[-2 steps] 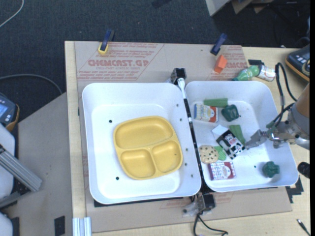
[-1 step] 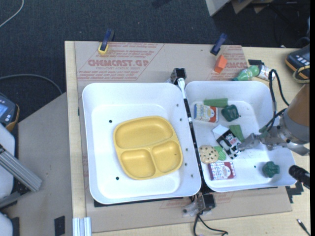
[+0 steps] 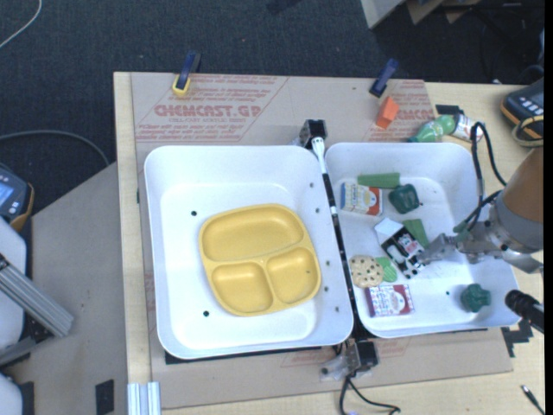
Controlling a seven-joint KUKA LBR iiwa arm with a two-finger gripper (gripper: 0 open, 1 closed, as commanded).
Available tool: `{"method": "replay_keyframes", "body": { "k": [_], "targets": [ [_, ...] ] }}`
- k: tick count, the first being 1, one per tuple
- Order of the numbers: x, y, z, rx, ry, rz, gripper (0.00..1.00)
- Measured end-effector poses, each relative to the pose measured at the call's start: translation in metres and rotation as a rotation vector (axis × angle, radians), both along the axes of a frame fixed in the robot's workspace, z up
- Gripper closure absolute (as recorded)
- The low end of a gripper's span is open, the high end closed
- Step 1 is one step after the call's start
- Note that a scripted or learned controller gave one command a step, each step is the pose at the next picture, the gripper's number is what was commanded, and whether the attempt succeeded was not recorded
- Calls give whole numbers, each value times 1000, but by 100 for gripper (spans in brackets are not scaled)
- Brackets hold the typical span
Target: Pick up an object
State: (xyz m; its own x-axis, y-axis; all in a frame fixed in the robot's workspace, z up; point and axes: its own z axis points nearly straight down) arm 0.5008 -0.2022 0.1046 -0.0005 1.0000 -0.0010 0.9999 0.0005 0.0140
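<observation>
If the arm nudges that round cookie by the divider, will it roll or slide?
The cookie lies flat on the right bin's floor, so it would probably slide, not roll. It looks thin and light, so fingers may struggle to get under it. The gripper is nearby.

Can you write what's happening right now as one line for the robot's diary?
gripper low in right bin | beside black-and-white item | yellow tray in left bin
</observation>
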Motion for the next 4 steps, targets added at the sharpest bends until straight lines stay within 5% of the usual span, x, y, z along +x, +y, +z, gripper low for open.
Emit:
{"method": "replay_keyframes", "body": {
  "k": [1,3,4],
  "targets": [
    [2,1,11,1,-7,0,100],
    [3,6,124,-3,6,1,100],
    [22,59,123,1,10,6,100]
  ]
}}
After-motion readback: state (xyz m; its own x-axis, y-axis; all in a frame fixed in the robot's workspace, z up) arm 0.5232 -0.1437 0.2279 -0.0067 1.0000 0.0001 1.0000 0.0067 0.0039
